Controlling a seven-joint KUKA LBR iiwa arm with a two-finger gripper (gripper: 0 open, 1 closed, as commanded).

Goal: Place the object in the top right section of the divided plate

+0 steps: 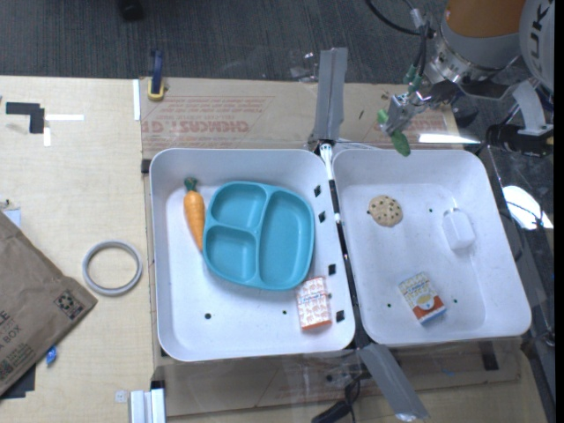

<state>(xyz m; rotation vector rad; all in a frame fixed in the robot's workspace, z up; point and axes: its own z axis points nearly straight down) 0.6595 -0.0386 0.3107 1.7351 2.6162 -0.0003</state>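
The camera view looks down at a slant on the bench (pixel 79 157), where two shallow white bins sit side by side. In the left bin (pixel 176 315) a blue divided plate (pixel 260 234) lies with three sections, none of which holds anything. An orange carrot (pixel 194 211) with a green top lies just beside the plate's left edge, lengthwise along it. A small red and white box (pixel 313 304) rests near the plate's lower right corner, close to the wall shared with the other bin. In the right bin (pixel 493 315) a round cookie (pixel 385 210) with dark chips lies toward the upper left, a pale white object (pixel 458 230) sits to its right, hard to make out against the bin floor, and a small juice carton (pixel 421 297) lies nearer the front. The grey arm (pixel 480 16) with its orange band comes in from the upper right. Its claw (pixel 398 122) hangs above the back rim of the right bin, and a small green object (pixel 398 139) shows between its fingers, so the claw is closed on it, well apart from the plate. On the bench to the left of the bins lie a roll of tape (pixel 112 266) and a brown cardboard piece (pixel 31 311).
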